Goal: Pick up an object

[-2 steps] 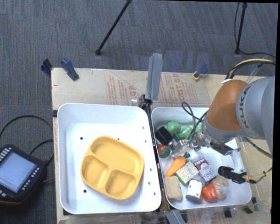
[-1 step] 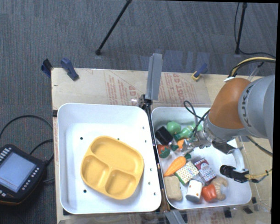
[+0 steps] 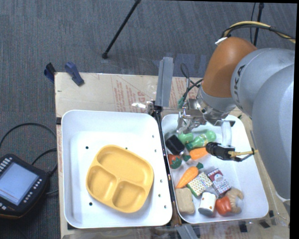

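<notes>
My gripper [image 3: 187, 125] hangs over the back left part of the right bin [image 3: 251, 164], just above the toys, open with nothing between its fingers. Right below it lie a black block [image 3: 174, 143] and a green toy vegetable [image 3: 196, 139]. Around them are an orange carrot [image 3: 198, 153], a second carrot [image 3: 186, 176], and a red tomato [image 3: 175, 161]. Nearer the front sit a checkered packet [image 3: 201, 184], a red and white box [image 3: 219, 180], a white can [image 3: 207, 203], a bread piece [image 3: 186, 200] and an orange toy [image 3: 224, 206].
The left bin [image 3: 75, 138] holds a yellow divided plate [image 3: 120, 178]. A grey upright post [image 3: 164, 83] stands behind the wall between the two bins. The arm's bulk covers the right bin's back right corner.
</notes>
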